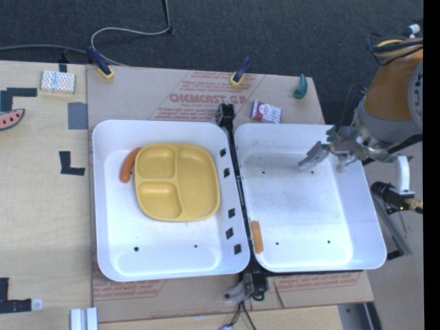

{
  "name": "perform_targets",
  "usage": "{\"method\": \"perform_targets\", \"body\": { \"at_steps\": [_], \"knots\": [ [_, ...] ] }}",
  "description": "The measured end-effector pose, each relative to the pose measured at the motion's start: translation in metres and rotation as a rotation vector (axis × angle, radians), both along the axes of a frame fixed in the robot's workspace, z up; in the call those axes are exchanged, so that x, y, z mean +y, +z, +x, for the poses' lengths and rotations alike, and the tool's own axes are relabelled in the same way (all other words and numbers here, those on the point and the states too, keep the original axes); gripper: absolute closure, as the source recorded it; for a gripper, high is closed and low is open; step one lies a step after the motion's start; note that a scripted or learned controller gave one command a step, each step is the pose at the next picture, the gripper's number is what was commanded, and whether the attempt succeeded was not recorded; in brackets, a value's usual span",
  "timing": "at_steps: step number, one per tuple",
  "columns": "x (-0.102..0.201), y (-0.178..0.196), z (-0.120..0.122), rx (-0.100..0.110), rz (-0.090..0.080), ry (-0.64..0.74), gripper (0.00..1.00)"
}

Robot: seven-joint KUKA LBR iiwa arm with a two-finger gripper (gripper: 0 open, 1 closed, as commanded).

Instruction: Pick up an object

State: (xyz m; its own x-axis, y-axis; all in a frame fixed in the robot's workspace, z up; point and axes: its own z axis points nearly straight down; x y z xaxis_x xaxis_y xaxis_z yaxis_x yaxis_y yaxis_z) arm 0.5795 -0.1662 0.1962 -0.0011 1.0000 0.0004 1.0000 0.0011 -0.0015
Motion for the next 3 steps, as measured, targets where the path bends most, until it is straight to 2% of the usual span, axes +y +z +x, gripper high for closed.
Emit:
{"method": "perform_targets", "body": {
  "at_steps": [1, 2, 3],
  "knots": [
    [0.040, -0.049, 0.037, 0.001, 0.000, 0.000, 0.00],
    [0.067, -0.078, 0.045, 0.001, 0.000, 0.000, 0.00],
    [0.068, -0.111, 0.078, -0.002, 0.000, 0.001, 0.00]
  ]
}}
